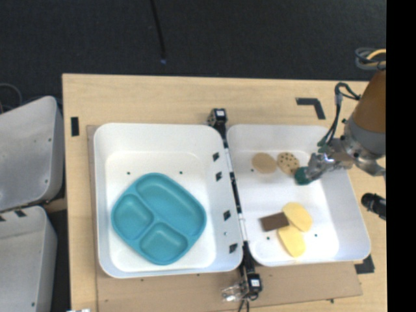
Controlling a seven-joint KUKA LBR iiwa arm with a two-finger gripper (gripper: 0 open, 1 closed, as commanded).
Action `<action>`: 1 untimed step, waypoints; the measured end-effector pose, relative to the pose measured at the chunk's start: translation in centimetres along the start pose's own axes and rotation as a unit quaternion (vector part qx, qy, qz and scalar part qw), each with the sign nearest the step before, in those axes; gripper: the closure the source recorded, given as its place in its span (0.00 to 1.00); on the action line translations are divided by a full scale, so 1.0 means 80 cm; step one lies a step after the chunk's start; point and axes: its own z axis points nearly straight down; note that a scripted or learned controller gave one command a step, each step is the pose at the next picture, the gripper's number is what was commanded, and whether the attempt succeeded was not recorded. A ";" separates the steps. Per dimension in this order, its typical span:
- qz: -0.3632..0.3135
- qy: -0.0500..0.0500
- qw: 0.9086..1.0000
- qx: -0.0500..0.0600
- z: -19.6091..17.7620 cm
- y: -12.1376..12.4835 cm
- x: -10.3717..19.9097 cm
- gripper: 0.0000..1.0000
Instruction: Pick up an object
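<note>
My gripper (305,173) hangs low over the upper right part of the right bin (338,239), its teal fingertips just right of a speckled cookie (287,160). A tan round cookie (264,163) lies left of that one. Nearer the front of the same bin lie a brown chocolate-like block (274,222) and two yellow oval pieces (298,216) (292,241). I see nothing between the fingers. The arm's orange band (374,106) is at the right edge.
The left bin (107,148) holds a teal divided plate (158,218). A black clip (217,116) sits at the top of the ridge between the bins. Grey panels (26,151) stand left of the bench.
</note>
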 end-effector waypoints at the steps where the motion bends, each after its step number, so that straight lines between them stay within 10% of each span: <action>1: -0.002 0.001 1.000 0.000 -0.011 0.012 0.052 1.00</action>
